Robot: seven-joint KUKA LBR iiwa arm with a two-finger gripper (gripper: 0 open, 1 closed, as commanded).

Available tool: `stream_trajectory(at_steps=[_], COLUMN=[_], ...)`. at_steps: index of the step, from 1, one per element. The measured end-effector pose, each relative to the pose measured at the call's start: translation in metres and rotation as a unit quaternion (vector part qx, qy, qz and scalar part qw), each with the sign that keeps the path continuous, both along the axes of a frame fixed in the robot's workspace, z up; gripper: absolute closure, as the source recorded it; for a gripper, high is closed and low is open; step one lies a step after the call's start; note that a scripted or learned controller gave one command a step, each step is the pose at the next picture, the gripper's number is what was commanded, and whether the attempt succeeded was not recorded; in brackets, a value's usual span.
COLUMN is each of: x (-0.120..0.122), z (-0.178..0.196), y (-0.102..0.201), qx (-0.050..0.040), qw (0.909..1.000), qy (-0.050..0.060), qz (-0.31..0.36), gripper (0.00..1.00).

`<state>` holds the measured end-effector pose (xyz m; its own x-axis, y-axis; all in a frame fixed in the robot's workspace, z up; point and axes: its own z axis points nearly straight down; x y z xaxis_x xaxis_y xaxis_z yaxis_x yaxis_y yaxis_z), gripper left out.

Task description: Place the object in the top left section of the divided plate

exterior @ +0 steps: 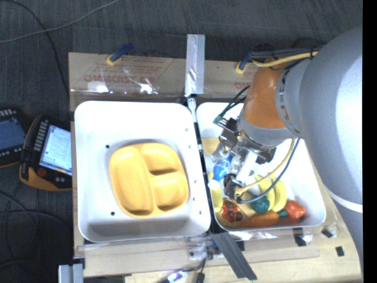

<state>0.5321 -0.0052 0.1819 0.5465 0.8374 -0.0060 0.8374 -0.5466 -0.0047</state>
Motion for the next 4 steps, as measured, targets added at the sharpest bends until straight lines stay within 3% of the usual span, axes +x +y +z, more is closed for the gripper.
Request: stream_trajectory(at_steps=[1, 2, 3, 4], x=[-0.05, 0.001, -0.035, -0.049], z=[0.0, 0.0, 0.0, 0.0], y=[-0.01, 0.033, 0.05, 0.07], qx=[0.0007, 0.0015, 0.0009, 0.002], qw=[1.0, 0.9983, 0.9997, 0.9892], qy=[0.0, 0.0, 0.0, 0.0], qz=[-0.009, 0.058, -0.024, 0.147], gripper=[1.0, 1.0, 1.0, 1.0])
